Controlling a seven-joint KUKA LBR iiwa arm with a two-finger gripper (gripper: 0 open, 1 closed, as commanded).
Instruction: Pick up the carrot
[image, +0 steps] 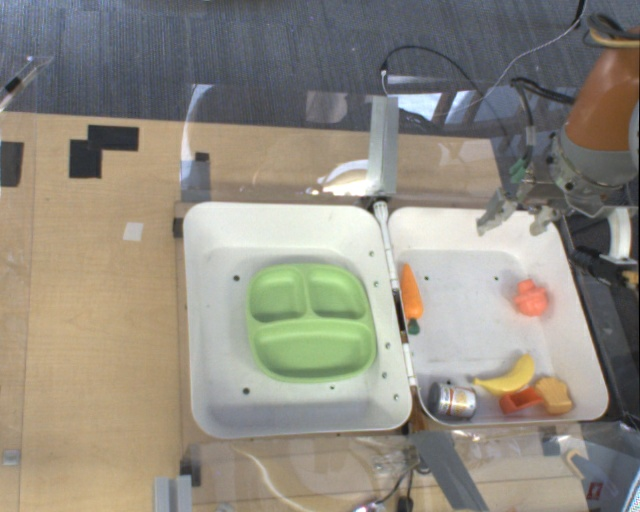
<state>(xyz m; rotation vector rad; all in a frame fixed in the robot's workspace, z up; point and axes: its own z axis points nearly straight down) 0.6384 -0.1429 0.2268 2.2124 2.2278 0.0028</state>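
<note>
Overhead, the camera view looked down on two shallow white bins set side by side on the wooden bench (90, 300). The left bin (215, 330) held a green divided plate (310, 322) lying flat near its middle, three compartments facing up.

The carrot (410, 294) lay in the right bin (450, 330), tight against that bin's left wall just beside the divider between the two bins. It pointed roughly along the wall, its orange body toward the far side and its dark green end toward the near side.

Well apart from the carrot, along the near edge of the right bin, rested a small metal can (452, 401) on its side, a yellow banana (507, 375) just beside it, and an orange block-like object (540, 397) touching the banana's right end. A pinkish-orange rounded fruit (532, 299) sat alone toward the bin's right side.

The gripper (518, 214) hung over the far right corner of the right bin, below the arm's orange band (605, 95). Its two fingers (493, 216) stood apart with nothing between them, well away from the carrot.
</note>
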